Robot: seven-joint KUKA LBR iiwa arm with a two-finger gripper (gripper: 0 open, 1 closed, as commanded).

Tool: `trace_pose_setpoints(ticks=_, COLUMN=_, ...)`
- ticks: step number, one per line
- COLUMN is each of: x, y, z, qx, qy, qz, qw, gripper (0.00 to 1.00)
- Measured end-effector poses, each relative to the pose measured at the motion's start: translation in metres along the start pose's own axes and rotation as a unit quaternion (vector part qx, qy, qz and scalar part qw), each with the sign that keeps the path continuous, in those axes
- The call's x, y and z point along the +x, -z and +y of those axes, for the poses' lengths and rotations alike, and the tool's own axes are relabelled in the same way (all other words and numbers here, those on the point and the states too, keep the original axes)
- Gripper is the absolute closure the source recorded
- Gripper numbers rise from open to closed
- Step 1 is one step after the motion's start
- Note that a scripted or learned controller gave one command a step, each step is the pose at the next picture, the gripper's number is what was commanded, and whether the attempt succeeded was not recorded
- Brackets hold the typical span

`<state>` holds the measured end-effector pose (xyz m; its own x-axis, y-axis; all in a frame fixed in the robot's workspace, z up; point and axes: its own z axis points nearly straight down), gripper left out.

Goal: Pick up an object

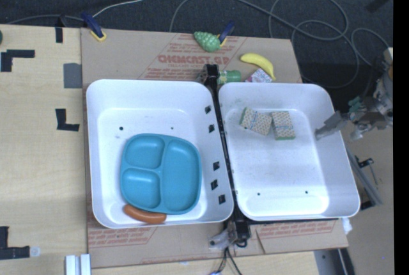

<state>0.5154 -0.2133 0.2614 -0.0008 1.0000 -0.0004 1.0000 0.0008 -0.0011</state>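
We see two patterned, blocky sponges point(267, 123) lying side by side in the right bin point(332, 200), near its top wall. The left bin point(105, 114) holds a smooth blue plate point(160, 172) with three dips and an orange sausage point(145, 214) touching its lower edge. The gripper point(332, 123) sits at the right bin's right rim; we cannot tell how its jaws stand.

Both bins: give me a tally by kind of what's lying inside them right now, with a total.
Blue divided plate: 1, left bin
Orange-brown sausage: 1, left bin, at the plate's near edge
Patterned sponge blocks: 2, right bin, side by side near its far wall
Total: 4
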Motion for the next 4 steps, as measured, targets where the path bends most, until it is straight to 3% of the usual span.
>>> trace_pose_setpoints(ticks=1, x=-0.010, y=-0.107, z=0.025, qx=0.001, qy=0.000, qz=0.001, qw=1.0000, gripper=0.00)
trace_pose_setpoints(ticks=2, x=0.091, y=-0.055, z=0.039, qx=0.000, qy=0.001, qz=0.001, qw=1.0000, gripper=0.00)
trace_pose_setpoints(ticks=3, x=0.061, y=-0.140, z=0.094, qx=0.001, qy=0.000, qz=0.000, qw=1.0000, gripper=0.00)
trace_pose_setpoints(ticks=4, x=0.043, y=-0.167, z=0.120, qx=-0.005, qy=0.001, qz=-0.001, qw=1.0000, gripper=0.00)
